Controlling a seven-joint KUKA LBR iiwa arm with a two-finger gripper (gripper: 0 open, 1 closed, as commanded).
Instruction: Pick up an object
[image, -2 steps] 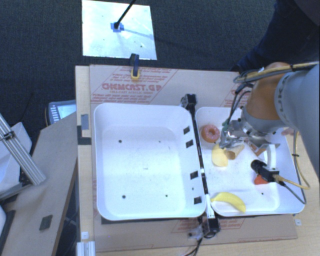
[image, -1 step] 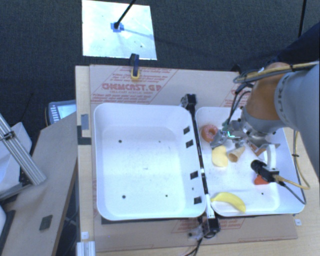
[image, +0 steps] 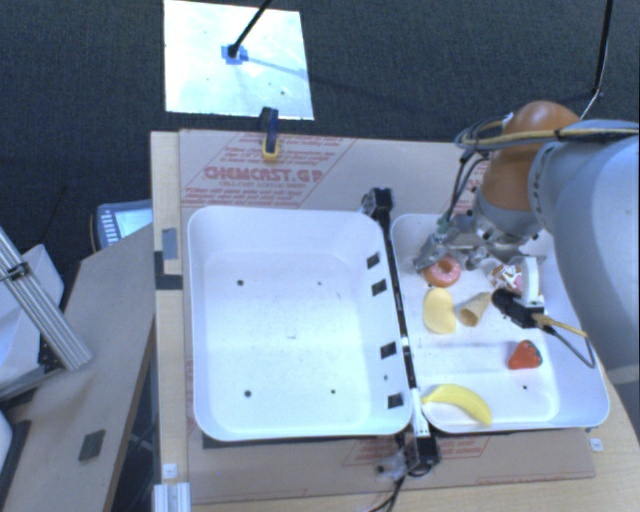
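My gripper (image: 452, 252) is low over the back of the right bin (image: 560, 405), under the orange band of the wrist (image: 515, 165). A round red-orange fruit (image: 443, 271) lies directly beneath it, touching or nearly touching it. In front of that fruit sit a yellow pear-like fruit (image: 437, 311) and a tan cone (image: 474, 308). A red strawberry (image: 524, 354) lies toward the right wall. A yellow banana (image: 458, 402) rests near the bin's front left corner.
The left bin (image: 200, 300) stands beside the right one, with a black divider strip (image: 392, 300) between them. A black piece with a yellow cable (image: 520, 308) hangs from the arm over the right bin. The grey arm body (image: 600, 220) covers the bin's back right.
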